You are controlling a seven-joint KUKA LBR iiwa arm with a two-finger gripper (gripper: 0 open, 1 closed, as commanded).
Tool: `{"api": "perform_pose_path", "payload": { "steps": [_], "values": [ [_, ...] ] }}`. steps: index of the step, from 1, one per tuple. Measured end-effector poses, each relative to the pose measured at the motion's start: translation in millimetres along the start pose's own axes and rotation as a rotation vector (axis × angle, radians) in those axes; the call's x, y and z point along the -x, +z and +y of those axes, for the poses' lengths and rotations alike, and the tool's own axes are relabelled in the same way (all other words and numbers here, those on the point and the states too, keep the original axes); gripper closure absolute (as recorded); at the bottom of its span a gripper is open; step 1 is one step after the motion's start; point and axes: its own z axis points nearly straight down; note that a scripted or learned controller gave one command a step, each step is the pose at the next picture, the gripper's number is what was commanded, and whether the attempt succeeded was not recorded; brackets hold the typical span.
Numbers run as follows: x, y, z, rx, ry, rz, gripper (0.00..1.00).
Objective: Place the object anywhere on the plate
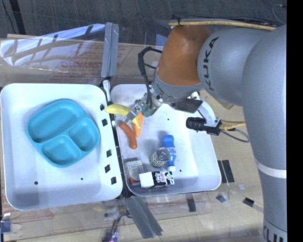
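- Fingers of the gripper (141, 110) sit low over the right bin (204, 178); whether they are spread or closed cannot be told.
- Just beside them lie a yellow banana (116, 109), an orange carrot (137, 124) and a sausage (128, 134).
- Left of the right bin, the blue plate (63, 131) rests in the left bin (20, 185).
- Toward the right bin's near edge stand a bottle (167, 146), a can (159, 158) and small boxes (147, 176).

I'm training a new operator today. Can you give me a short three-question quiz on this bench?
1. True or false: the blue plate lies in the left bin.
2. What yellow item lies beside the hand?
3. The blue bottle sits in: A) the left bin B) the right bin C) the plate.

Key: 1 true; 2 a banana; 3 B.
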Motion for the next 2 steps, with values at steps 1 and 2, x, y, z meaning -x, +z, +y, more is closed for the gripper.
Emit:
{"api": "perform_pose_path", "payload": {
  "steps": [1,2],
  "values": [
    [-72.2,-16.2,61.6,0.002,-0.013,-0.004,1.00],
    [-71.8,-16.4,61.3,0.003,-0.011,-0.004,0.00]
  ]
}}
